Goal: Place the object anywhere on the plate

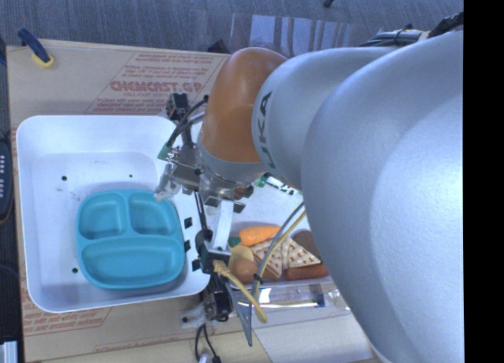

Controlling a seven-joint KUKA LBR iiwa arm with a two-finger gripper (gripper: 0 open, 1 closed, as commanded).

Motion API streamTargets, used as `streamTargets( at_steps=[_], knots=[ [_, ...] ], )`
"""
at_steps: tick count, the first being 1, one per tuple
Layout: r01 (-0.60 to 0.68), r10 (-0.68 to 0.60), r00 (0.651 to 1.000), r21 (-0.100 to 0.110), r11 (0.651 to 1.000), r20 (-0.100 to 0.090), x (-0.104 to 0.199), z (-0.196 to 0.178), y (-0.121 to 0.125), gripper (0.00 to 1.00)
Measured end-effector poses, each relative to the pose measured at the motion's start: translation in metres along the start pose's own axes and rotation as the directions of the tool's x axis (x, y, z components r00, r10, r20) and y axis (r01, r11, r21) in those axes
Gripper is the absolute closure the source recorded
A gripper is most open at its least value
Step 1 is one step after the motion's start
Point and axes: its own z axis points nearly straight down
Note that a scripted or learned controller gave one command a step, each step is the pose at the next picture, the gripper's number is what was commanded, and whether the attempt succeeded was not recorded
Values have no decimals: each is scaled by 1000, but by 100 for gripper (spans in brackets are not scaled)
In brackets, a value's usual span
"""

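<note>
Gripper (172,183) above left bin's (31,220) right wall, just beside blue plate's (126,243) top-right corner. Can't tell open or closed, wrist in the way; nothing visibly gripped. Likely targets down-right of gripper: carrot (260,235), long axis roughly left-right, just beside waffle (298,257). Pick apparently not yet done; plate nearer than carrot, so reach right, then short carry left

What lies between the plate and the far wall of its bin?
Bare white floor, with a few small dark specks, lies between plate and wall, in the camera view.
</note>
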Motion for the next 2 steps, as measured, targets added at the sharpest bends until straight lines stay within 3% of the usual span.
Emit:
streamTargets(
  at_steps=[2],
  knots=[
    [0,0,1000,0,1000,0,0,0,0,0]
  ],
)
